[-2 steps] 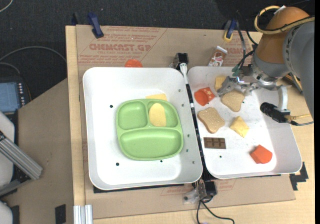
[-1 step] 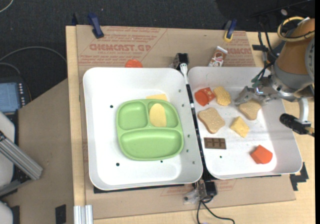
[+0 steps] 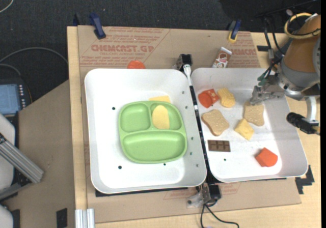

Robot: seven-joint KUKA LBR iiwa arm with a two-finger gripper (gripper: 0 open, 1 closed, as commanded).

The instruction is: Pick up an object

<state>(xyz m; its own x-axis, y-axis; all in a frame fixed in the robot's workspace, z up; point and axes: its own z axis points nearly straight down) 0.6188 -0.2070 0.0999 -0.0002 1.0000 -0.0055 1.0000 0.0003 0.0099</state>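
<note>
Left bin (image 3: 97,120) carries a green divided tray (image 3: 152,133); right bin (image 3: 290,163) spreads the food pieces singly for picking. The gripper (image 3: 261,94) hangs over a bread slice (image 3: 254,115); its jaw opening cannot be told.

The green divided plate (image 3: 152,133) sat in the left bin (image 3: 97,120), a pale yellow piece (image 3: 160,116) in its upper right compartment. In the right bin (image 3: 290,166), taking the chocolate bar (image 3: 219,145) as landmark: a bread slice (image 3: 215,121) lay just above it, a red piece (image 3: 206,98) and a yellow piece (image 3: 227,97) further above, a cheese wedge (image 3: 245,130) to its upper right, an orange block (image 3: 266,157) to its lower right. The gripper (image 3: 259,94) hung over a second bread slice (image 3: 254,114), beyond the wedge.
</note>
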